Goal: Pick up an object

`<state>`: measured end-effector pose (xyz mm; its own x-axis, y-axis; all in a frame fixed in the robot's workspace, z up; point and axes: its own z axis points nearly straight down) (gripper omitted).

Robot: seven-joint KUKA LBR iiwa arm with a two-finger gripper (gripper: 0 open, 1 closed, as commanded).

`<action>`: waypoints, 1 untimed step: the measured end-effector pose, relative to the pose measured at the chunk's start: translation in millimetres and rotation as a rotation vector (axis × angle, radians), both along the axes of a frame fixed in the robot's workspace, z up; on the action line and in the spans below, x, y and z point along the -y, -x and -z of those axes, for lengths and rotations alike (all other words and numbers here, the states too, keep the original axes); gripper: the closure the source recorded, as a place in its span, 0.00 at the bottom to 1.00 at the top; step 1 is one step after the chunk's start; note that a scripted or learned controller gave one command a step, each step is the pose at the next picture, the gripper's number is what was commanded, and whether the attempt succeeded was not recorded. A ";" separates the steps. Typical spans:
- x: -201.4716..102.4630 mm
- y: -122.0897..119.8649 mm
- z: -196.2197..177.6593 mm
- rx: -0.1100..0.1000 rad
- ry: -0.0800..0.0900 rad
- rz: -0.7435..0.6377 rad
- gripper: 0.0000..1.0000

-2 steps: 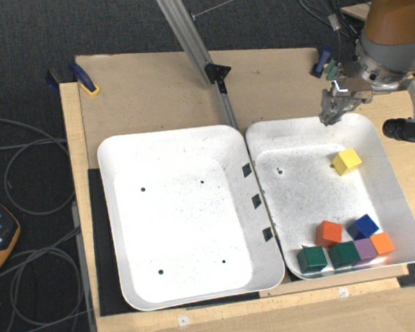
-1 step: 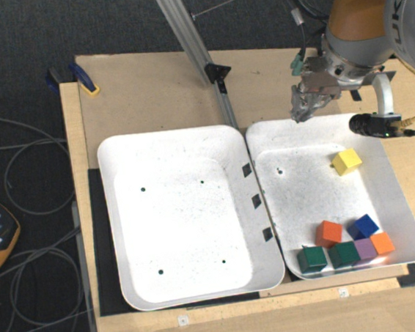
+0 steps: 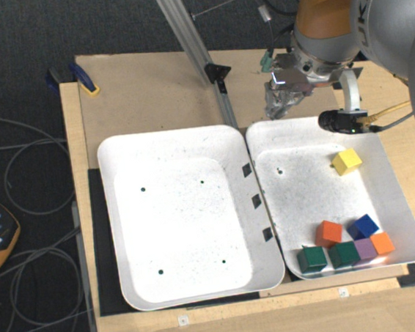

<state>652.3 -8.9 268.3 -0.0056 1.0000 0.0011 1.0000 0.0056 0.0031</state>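
Gripper (image 3: 283, 102) hangs above the far rim of the right bin (image 3: 393, 179), nothing between its fingers; whether they're spread or closed I can't tell from here. Nearest pick is the yellow cube (image 3: 346, 161), lying alone toward the camera and to view-right of the gripper, turned slightly askew, no long axis. Further toward the camera, against the near wall, a tight cluster: red cube (image 3: 330, 232), blue cube (image 3: 362, 226), orange cube (image 3: 382, 243), purple cube (image 3: 365, 250), two green cubes (image 3: 328, 257). All small, matte, hard-edged blocks. Bin white, speckled, smooth.
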 end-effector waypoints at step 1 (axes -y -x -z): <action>-60.5 -7.7 18.5 -0.005 -0.001 -0.002 1.00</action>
